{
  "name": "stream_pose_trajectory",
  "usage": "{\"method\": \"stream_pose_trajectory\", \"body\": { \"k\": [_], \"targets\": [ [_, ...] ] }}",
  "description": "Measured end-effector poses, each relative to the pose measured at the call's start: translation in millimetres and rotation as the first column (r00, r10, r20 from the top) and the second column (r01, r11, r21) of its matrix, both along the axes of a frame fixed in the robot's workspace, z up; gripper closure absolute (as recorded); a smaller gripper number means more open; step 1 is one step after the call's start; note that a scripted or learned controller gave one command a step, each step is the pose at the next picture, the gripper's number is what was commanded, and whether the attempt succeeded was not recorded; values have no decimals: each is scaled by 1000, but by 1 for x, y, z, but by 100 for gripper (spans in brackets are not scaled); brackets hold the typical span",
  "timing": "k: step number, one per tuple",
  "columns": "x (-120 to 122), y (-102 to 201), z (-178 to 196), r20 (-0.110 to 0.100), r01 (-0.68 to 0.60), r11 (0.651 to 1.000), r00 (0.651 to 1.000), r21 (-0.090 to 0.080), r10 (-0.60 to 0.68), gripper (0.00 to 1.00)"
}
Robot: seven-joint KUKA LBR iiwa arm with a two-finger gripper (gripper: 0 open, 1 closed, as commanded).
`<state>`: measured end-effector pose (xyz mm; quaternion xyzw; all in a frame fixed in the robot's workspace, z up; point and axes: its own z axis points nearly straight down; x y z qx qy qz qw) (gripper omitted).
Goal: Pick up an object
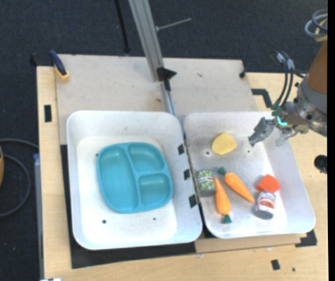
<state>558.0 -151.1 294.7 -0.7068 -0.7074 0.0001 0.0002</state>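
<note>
The right bin (299, 183) holds a yellow lemon-shaped piece (224, 143), two orange carrots (238, 186) (221, 199), a small green-labelled can (205, 182) and a white bottle with a red cap (265, 196). My gripper (270, 133) hovers over the bin's upper right part, to the right of the yellow piece and above the red-capped bottle. Its fingers stand apart with nothing between them.
The left bin (76, 133) carries a teal divided plate (135, 176). An aluminium post (147, 28) rises at the back between the bins. A blue and yellow clamp (59, 64) sits at the bench's far left corner. Cables hang by the arm at right.
</note>
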Motion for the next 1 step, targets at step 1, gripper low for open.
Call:
{"method": "stream_pose_trajectory", "body": {
  "k": [1],
  "targets": [
    [0, 0, 1, 2, 0, 1000, 1000, 0, 0, 0]
  ]
}}
